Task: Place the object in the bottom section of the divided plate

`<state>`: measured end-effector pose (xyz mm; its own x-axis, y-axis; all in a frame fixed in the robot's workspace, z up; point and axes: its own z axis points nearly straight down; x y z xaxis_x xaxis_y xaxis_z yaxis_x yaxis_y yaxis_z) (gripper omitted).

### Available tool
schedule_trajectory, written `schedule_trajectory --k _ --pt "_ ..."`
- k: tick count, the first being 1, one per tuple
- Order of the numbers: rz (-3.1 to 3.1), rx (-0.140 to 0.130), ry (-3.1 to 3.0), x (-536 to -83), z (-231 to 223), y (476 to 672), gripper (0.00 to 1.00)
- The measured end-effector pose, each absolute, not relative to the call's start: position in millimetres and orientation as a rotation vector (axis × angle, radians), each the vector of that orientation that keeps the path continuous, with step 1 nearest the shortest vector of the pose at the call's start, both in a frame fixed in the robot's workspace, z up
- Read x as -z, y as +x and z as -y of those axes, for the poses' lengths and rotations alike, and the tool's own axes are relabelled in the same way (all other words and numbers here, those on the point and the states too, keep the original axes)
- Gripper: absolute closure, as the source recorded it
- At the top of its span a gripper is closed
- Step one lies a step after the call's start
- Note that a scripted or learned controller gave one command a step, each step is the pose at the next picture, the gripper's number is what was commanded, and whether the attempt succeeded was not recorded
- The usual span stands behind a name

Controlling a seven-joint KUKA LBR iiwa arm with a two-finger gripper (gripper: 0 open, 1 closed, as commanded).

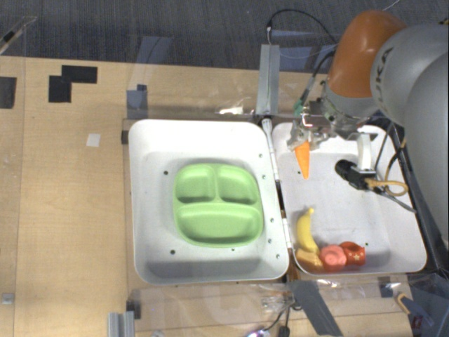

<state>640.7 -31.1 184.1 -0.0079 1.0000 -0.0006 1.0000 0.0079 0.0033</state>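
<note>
A green divided plate (217,203) lies in the middle of the left bin (151,153), with two small sections at the top and one wide section (216,225) at the bottom. Over the upper left corner of the right bin (400,237), my gripper (307,137) points down. It is shut on the thick end of an orange carrot (303,161), whose tip hangs toward the bin floor. The carrot is to the right of the plate, past the wall between the bins.
A banana (305,234), a pink piece (334,256) and a red piece (355,253) lie at the right bin's lower left. A black fitting with a yellow cable (356,174) hangs off the arm. The raised divider (275,181) runs between the bins.
</note>
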Motion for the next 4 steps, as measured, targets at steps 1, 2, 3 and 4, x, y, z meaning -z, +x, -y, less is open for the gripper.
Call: schedule_trajectory --k 1,2,3,4 --pt "-2.03 -0.002 2.398 -185.7 8.6 577.4 1.0" --pt "-2.105 0.0 2.333 -182.6 -51.5 527.0 1.0" --pt "-2.118 0.0 2.32 -182.4 -106.5 503.1 1.0" --pt "-2.117 -0.001 2.322 -182.5 -106.2 503.2 0.0"
